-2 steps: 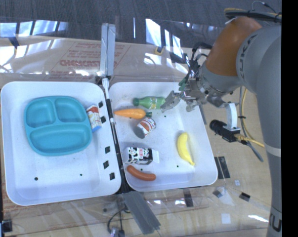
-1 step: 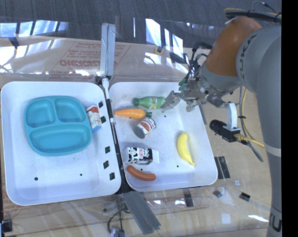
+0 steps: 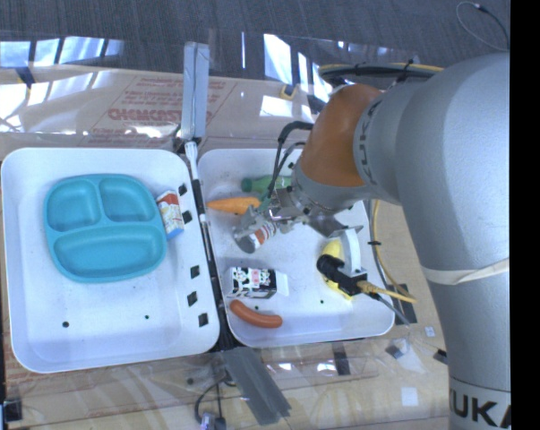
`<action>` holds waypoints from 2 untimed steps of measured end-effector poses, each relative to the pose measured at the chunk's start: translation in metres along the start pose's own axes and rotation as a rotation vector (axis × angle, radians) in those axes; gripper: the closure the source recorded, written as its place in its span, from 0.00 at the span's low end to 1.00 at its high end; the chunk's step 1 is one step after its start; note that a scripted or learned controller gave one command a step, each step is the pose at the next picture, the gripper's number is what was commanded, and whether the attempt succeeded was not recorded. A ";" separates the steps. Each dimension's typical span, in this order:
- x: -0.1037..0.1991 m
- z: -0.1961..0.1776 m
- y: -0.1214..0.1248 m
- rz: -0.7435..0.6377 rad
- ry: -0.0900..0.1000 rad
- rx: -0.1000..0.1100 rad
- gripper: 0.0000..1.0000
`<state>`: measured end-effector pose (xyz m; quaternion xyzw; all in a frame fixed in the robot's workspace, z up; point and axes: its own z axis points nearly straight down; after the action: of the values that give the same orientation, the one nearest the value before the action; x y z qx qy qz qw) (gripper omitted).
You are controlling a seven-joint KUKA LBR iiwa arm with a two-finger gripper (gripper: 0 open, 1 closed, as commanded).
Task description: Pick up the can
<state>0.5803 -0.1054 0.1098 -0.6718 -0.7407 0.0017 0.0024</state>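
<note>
white right bin (image 3: 364,325) holds the can (image 3: 252,236), lying tilted just below the carrot (image 3: 233,205). gripper (image 3: 271,215) sits at the can's upper end; whether it is apart or clamped, i cannot tell. recommend centring on the can body, clear of the carrot, before lifting straight up.

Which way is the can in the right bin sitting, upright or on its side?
On its side: the can lies tilted on the right bin floor, just under the end effector, below the carrot.
</note>
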 end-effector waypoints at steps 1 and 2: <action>-0.001 -0.010 0.000 -0.002 0.000 0.002 1.00; -0.026 -0.026 -0.003 0.173 -0.001 -0.002 1.00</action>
<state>0.5797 -0.1318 0.1360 -0.7332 -0.6800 0.0015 0.0011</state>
